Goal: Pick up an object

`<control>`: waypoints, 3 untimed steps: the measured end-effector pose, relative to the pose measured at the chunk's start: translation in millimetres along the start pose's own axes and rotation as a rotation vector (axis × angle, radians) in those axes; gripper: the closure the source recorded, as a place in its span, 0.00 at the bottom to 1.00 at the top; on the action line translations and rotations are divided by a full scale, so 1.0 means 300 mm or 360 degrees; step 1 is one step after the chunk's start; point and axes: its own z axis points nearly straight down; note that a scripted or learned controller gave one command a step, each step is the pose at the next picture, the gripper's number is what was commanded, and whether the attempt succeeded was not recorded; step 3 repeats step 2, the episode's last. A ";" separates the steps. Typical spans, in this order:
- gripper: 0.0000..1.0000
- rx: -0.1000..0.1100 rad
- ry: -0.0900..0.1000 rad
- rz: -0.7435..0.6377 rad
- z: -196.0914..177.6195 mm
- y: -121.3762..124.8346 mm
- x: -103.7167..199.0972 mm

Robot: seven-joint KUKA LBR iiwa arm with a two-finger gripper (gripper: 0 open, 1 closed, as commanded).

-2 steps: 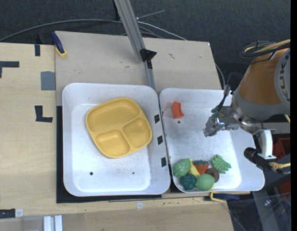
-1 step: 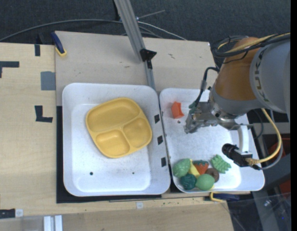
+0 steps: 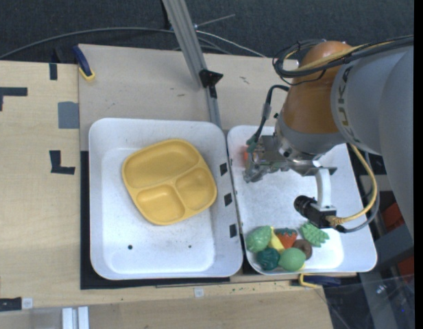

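1. The pincer (image 3: 254,168) hangs low over the right-hand bin (image 3: 348,252), close to that bin's left wall and toward its far half. The bulky wrist with the orange band (image 3: 314,105) sits right above it and hides most of the tool.

2. Whether the pincer is spread or pressed together cannot be made out — the tips are dark and blurred against the speckled floor, and nothing can be seen between them.

3. The things worth picking lie in a cluster of toy food (image 3: 283,245) heaped at the near edge of the same bin: a light green knobbly piece (image 3: 260,238), a dark teal one (image 3: 269,258), a smooth green round one (image 3: 292,258), an orange-red piece (image 3: 286,238) and a leafy green one (image 3: 314,234).

4. The relation that matters — the cluster lies toward the camera from the pincer and slightly to its right in the view, with bare bin floor between them. They are apart, not touching.

5. The pieces press against one another, so no single long axis stands out; the light green piece on the cluster's left is my guess for the nearest target.

6. The yellow divided plate (image 3: 168,180) rests in the left bin (image 3: 105,184), well off the likely path.
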 end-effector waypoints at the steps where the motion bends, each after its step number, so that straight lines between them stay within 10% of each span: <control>1: 1.00 0.0000 0.0000 0.0000 -0.002 0.077 0.142; 3: 1.00 0.0002 0.0001 0.0000 0.022 0.111 0.328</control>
